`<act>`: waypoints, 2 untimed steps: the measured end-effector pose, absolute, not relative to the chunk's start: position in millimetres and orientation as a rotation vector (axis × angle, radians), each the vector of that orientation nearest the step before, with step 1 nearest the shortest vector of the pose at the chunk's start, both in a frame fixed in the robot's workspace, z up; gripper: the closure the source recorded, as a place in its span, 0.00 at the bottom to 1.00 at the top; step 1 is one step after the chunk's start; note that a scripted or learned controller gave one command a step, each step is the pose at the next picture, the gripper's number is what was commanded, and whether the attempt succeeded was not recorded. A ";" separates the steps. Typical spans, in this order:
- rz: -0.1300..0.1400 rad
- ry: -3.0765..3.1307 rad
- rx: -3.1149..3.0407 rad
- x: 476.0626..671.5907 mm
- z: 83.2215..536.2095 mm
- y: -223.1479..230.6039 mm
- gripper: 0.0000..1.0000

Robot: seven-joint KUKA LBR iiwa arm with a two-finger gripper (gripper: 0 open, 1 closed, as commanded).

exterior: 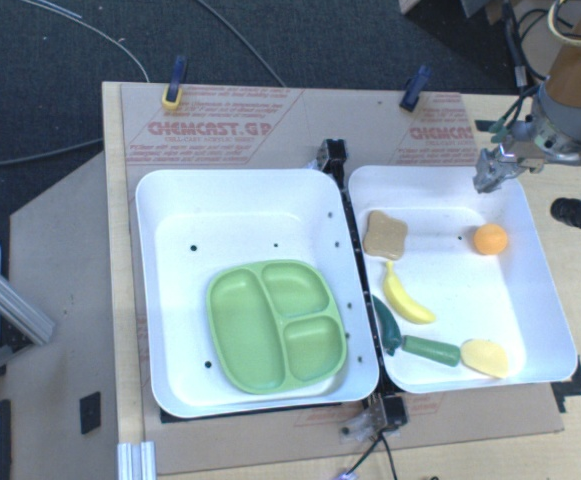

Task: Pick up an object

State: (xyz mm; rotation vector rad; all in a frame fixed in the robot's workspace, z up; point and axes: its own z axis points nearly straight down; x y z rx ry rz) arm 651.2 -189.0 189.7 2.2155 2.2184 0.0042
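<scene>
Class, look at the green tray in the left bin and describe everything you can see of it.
The green tray is a pale green, plastic-looking plate with rounded corners, split by raised ridges into three compartments: one long section on its left and two smaller ones on its right. It lies flat, turned slightly askew, on the floor of the left white bin, towards the near right corner. Nothing lies in it, and only the bin floor touches it.

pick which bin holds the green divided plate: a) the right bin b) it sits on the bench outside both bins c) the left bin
c: the green divided plate lies flat inside the left bin, while the right bin holds the banana and the orange ball.
</scene>
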 end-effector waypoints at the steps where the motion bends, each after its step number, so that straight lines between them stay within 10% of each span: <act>1: 0.005 2.218 2.215 653.3 234.4 -185.4 1.00; 2: -0.001 2.228 2.219 637.3 236.6 -131.6 1.00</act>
